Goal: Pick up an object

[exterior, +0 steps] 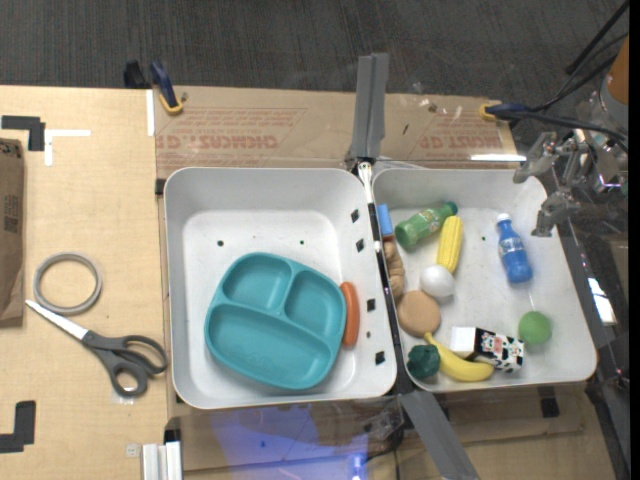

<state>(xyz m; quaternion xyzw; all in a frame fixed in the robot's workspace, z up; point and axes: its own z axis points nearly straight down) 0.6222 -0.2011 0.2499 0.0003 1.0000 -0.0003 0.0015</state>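
- While you look at the right bin (pixel 560 368), note the toys inside: a green bottle (pixel 424 223) at eleven o'clock touching a corn cob (pixel 450 243), a blue bottle (pixel 513 253) at two, a white ball (pixel 437 280) near centre, a green ball (pixel 535 328) at four and a banana (pixel 462 365) at six.
- Your tool (pixel 555 190) hangs over that bin's two o'clock rim (whether clenched or released, I cannot tell).
- A teal plate (pixel 272 318) fills the left bin (pixel 200 208).
- Scissors (pixel 105 348) lie on the table (pixel 80 168).
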